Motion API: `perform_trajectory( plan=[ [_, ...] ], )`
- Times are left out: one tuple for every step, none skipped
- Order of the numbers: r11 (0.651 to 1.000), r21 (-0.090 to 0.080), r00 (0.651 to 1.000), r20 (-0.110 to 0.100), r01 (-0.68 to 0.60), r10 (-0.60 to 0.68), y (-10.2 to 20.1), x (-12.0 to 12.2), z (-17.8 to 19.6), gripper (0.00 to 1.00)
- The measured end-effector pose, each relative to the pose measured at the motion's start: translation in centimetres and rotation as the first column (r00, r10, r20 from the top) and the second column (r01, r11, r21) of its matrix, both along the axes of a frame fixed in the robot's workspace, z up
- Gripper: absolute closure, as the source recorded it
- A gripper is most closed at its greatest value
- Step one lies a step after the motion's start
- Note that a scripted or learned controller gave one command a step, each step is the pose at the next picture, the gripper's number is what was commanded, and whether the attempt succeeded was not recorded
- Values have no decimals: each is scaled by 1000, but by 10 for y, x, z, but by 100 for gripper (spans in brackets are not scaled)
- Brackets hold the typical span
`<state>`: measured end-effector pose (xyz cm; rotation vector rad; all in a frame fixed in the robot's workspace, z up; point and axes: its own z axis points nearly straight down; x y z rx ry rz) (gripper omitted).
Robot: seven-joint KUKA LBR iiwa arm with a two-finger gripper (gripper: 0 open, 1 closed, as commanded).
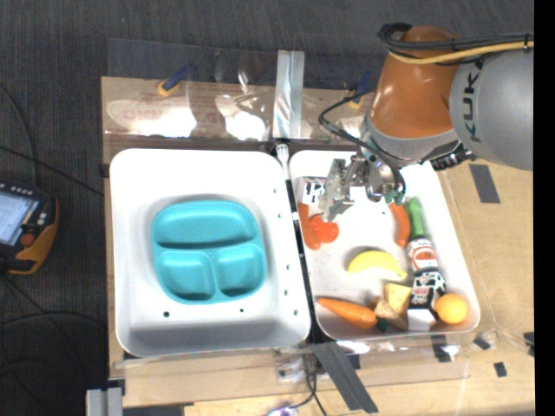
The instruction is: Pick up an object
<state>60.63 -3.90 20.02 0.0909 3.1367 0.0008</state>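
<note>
My claw hangs in the right bin above a red toy (grip state: I cannot tell).

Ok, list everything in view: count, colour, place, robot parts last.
Bins: two, white, side by side on the bench.
Tray: one, teal, three compartments, in the left bin.
Banana: one, yellow, middle of the right bin.
Carrot: one, orange, near the right bin's front edge.
Orange: one, orange, front right corner of the right bin.
Red piece: one, red-orange, left side of the right bin, below the gripper; kind unclear.
Green piece: one, green, right side of the right bin.
Pendant: one, black and orange, far left on the floor.
Gripper: one, metallic, over the back of the right bin.
Arm: one, grey with orange band, upper right.
</note>
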Motion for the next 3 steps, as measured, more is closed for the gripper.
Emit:
perform_trajectory(
  plan=[
    [998,0,998,1,62,-62,4,57,63,100],
    [1000,-1,1000,-2,-20,20,-57,15,-28,100],
    [973,-5,973,4,-233,233,-165,54,-109,100]
  ],
)
